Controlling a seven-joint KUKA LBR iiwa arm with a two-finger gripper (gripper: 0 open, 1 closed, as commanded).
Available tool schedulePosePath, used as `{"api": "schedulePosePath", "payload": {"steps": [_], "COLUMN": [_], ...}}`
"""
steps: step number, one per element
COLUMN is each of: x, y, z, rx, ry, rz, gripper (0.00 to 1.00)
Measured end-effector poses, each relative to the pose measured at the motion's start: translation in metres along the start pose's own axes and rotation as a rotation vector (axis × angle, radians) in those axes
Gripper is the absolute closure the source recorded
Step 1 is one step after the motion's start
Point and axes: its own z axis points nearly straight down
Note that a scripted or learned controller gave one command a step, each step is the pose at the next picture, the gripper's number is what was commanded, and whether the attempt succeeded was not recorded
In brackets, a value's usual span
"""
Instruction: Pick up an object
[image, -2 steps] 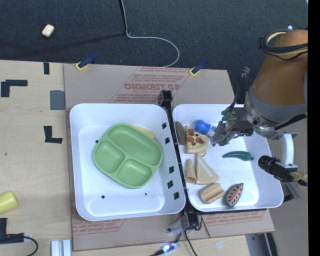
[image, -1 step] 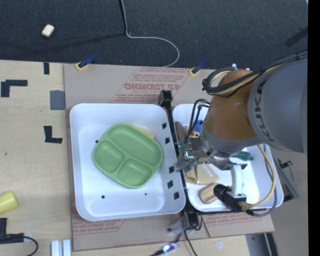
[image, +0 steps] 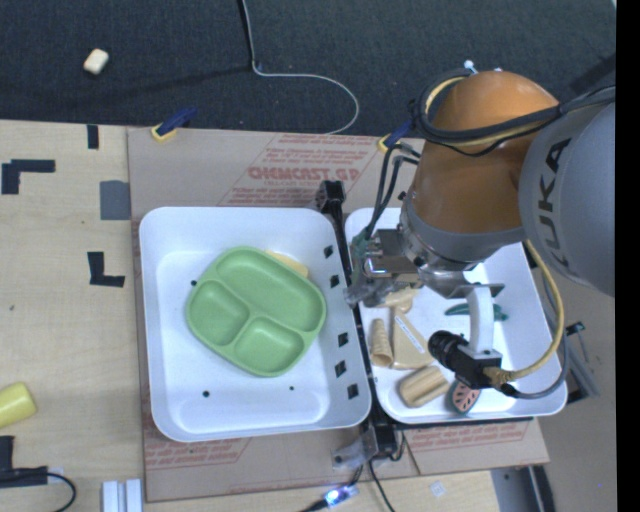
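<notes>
The big grey arm with its orange band (image: 480, 170) blankets the far half of the right white bin (image: 540, 395), and the gripper's fingertips are lost under the wrist. A pale yellow piece (image: 290, 263) peeks from behind the green divided plate (image: 257, 311), mostly covered. At the near left edge, a yellow cylinder (image: 15, 404) is cut off.

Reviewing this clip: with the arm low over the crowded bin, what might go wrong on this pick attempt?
1. The end effector sits right beside the divider wall between the bins, so it may clip the rim instead of closing on anything.
2. The tan pieces lie packed together in the right bin, so a grasp could catch two or slip off.
3. The arm's body hides much of that bin from the camera, so a miss may be hard to confirm.
</notes>
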Motion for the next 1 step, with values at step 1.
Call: {"api": "schedulePosePath", "payload": {"steps": [1], "x": [0.0231], "y": [0.001], "z": [-0.1171], "rx": [-0.005], "ry": [0.001], "rz": [0.001], "gripper": [1.0]}}
